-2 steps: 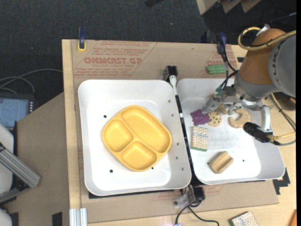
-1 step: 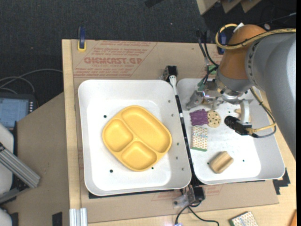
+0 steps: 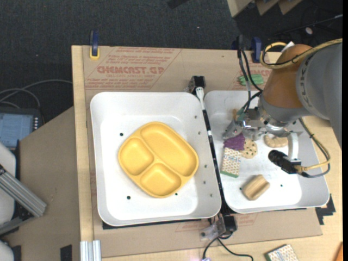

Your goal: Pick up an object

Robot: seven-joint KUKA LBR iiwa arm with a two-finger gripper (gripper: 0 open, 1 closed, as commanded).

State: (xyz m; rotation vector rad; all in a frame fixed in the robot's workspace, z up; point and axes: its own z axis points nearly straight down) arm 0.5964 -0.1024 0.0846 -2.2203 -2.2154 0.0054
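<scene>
- In the right bin (image 3: 305, 190), toward its upper left part, the gripper (image 3: 246, 126) is hanging low over the white floor. The grey arm (image 3: 326, 75) is reaching in from the right, with its orange band (image 3: 283, 83) showing above the wrist.
- From this slanted angle the wrist is covering the grip, so how wide it is standing is not readable, and nothing is showing as held.
- A purple object (image 3: 235, 142) is lying just below the gripper, very near it; whether the two are touching is unclear.
- A chocolate-chip cookie (image 3: 250, 149) is resting just right of the purple object, at its lower edge.
- A patterned packet (image 3: 231, 162) with a green edge is lying directly below the purple object, close to the bin's left wall.
- A pale round biscuit (image 3: 275, 141) is sitting to the right of the cookie, under the arm's wrist.
- A tan block (image 3: 254, 187) is lying tilted near the bin's front, apart from the other pieces.
- In the left bin (image 3: 109, 118), a yellow divided plate (image 3: 157, 157) with three compartments is sitting near the middle, turned at an angle.
- Both bins are standing side by side, walls touching, on a cardboard sheet (image 3: 136, 64) with red print.
</scene>
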